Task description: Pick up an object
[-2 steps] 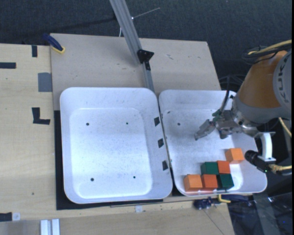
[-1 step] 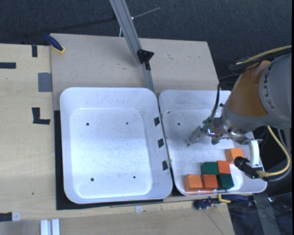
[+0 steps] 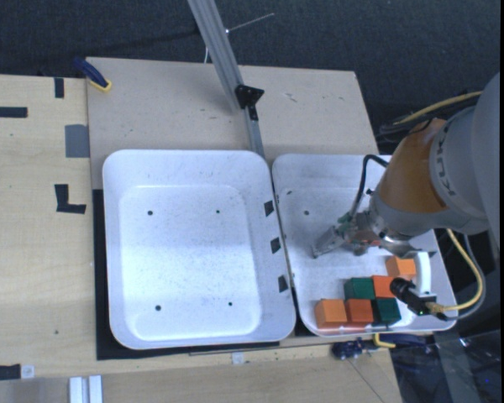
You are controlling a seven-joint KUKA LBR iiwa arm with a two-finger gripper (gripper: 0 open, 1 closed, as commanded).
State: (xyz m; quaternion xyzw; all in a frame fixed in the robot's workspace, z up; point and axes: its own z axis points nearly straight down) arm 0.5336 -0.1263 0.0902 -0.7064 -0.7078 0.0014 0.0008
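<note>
Orange and green blocks point(image 3: 363, 300) sit bunched in the near corner of the right bin point(image 3: 307, 183), none bearing any writing I can read. The gripper point(image 3: 329, 242) hangs low over that bin's middle, just beside them, though whether it's apart or together I cannot tell.

The pale wooden worktop point(image 3: 176, 107) carries two shallow white bins side by side, the left bin point(image 3: 189, 246) toward its middle and the right bin point(image 3: 315, 196) at its right edge. A black mat point(image 3: 101, 342) shows beneath the left bin, and dark tape marks point(image 3: 63, 198) lie near the worktop's left edge.
</note>
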